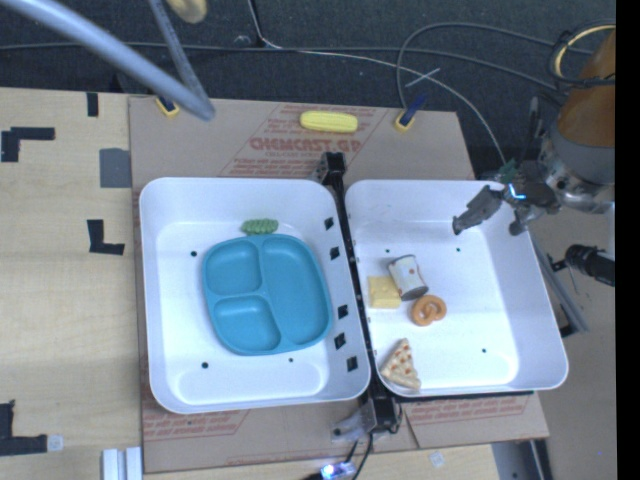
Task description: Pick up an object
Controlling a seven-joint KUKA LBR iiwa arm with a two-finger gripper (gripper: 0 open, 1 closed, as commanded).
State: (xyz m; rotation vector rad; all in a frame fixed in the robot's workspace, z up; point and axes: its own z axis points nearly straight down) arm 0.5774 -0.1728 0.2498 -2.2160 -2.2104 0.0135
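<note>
Light wood bench top carries a brown cardboard sheet with red print, and two shallow white bins stand on it side by side, joined by black clips along the shared edge. Dark carpet-like floor runs across the 12 o'clock side, crossed by grey cables. A yellow banana-shaped item lies on the cardboard at 12 o'clock of the bins.

Left bin holds a blue divided tray, with a small green item touching the tray's 12 o'clock rim.

Right bin holds four objects grouped toward its 9 o'clock side: a small grey can, a yellow block just beside the can, an orange pretzel-shaped piece at 5 o'clock of the can, and a pizza-slice piece near the 6 o'clock wall.

Gripper hangs over the right bin's 1 o'clock corner, well apart from the objects. Its two dark fingers are spread, with nothing between them.
</note>
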